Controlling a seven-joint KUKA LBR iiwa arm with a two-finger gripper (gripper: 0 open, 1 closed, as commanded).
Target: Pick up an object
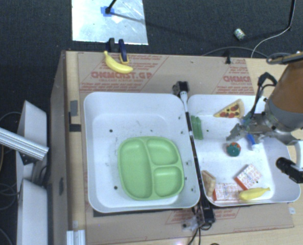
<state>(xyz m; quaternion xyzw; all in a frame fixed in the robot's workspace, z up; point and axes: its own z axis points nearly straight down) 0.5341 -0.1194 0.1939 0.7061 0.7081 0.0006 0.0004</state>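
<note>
The arm reaches in from the right over the right bin, its pincer low above the bin floor near the middle. The fingers are lost among dark parts and blue cabling, so I cannot tell whether the pincer is wide or narrow, and nothing is seen held in it.

Just nearer and slightly left of the pincer lies a small round ball, teal with a red patch, resting on the bin floor, close to the pincer tip but seemingly apart. Farther off, toward the far side, a pizza slice toy lies flat. A green block sits against the bin's left wall. Along the near edge lie a bread-like piece, two red-and-white packets, and a yellow banana.

The left bin holds a green divided plate. Another banana lies on the desk beyond the bins.
</note>
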